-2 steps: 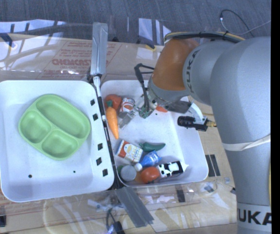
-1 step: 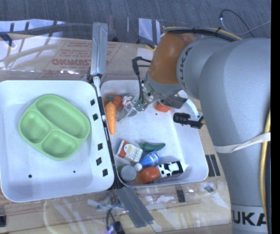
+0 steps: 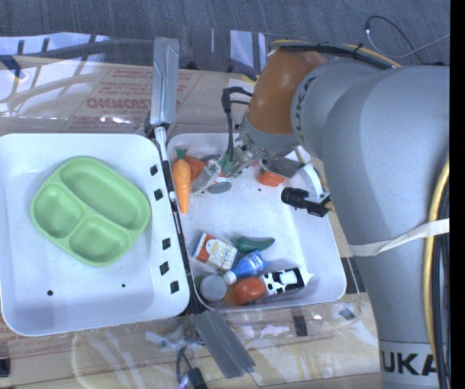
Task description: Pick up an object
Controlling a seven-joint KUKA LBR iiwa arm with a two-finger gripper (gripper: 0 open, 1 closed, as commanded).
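Looking down on a bench (image 3: 70, 96) covered in brown card with red print and clear plastic sheeting, with grey carpet (image 3: 135, 6) beyond its far edge. Taking up the right side, the grey arm (image 3: 378, 177) with its orange band (image 3: 277, 96) above the wrist, bent down over the far end of the right bin (image 3: 326, 258).

Set side by side, two shallow white bins, the left bin (image 3: 14, 282) close against the right one, with small black tabs along the shared edge. Lying in the left bin, a pale green divided plate (image 3: 91, 209) with three compartments, turned at a slant.

Hanging low in the right bin's far left corner, the gripper (image 3: 228, 167); open or closed, impossible to tell from this angle. Lying just left of it, a toy carrot (image 3: 182, 183), orange with a green top, lengthwise along the bin's left wall with its tip toward the near end. Between carrot and gripper, a small orange-red piece (image 3: 197, 167) and a grey disc (image 3: 219, 187), both very near the gripper; contact not clear. Right of the gripper, under the wrist, another orange-red piece (image 3: 270, 178).

Heaped well apart at the bin's near end: a small juice carton (image 3: 215, 252), white and orange, lying flat; a dark green pepper-like piece (image 3: 253, 242) beside it; a blue bottle (image 3: 251, 263); a red round toy (image 3: 249, 290); a black-and-white patched item (image 3: 284, 280); a grey round cap (image 3: 213, 286).
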